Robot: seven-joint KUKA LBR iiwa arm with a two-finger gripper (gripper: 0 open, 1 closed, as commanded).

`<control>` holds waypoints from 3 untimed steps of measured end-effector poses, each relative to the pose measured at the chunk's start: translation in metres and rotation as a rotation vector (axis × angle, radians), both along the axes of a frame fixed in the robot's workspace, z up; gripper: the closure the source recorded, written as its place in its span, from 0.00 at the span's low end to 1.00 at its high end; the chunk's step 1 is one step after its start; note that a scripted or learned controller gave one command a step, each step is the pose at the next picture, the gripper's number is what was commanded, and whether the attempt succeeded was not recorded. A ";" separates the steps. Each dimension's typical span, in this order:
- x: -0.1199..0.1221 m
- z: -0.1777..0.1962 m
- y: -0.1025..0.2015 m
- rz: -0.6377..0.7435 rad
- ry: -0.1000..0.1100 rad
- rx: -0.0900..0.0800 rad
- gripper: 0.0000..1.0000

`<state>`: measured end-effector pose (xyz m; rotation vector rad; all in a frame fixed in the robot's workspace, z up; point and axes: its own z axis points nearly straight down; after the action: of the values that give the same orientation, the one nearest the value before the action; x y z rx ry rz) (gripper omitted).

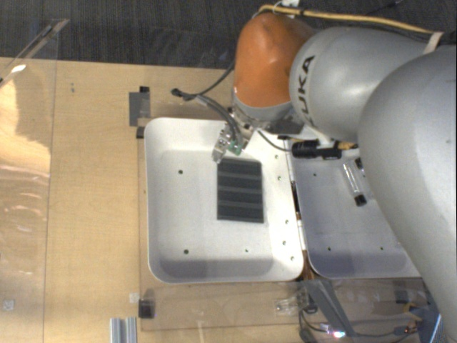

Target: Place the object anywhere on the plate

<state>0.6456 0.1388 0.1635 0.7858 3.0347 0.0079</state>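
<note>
The gripper [230,144] sits at the top edge of the dark ribbed rectangular plate [240,190] in the left white bin [164,213] — grip state indeterminable, object unidentifiable — so placement remains unconfirmed.

I've got two bins side by side on the bench [78,191]. Left bin [171,213] has a ribbed plate [240,190] lying flat in it, right of centre, toward the back. Gripper [228,146] sits just behind the plate's back-left corner. Right bin [335,241] holds a small object [353,183] near its back, partly under the arm [371,84], which comes in from the right.
</note>
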 end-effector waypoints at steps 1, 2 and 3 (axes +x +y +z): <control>-0.003 -0.018 0.060 0.398 -0.002 -0.002 1.00; 0.011 -0.011 0.098 0.414 -0.004 -0.001 1.00; 0.021 0.082 0.097 0.893 -0.009 -0.005 1.00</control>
<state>0.6665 0.2360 0.2453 -0.5997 3.0695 0.0076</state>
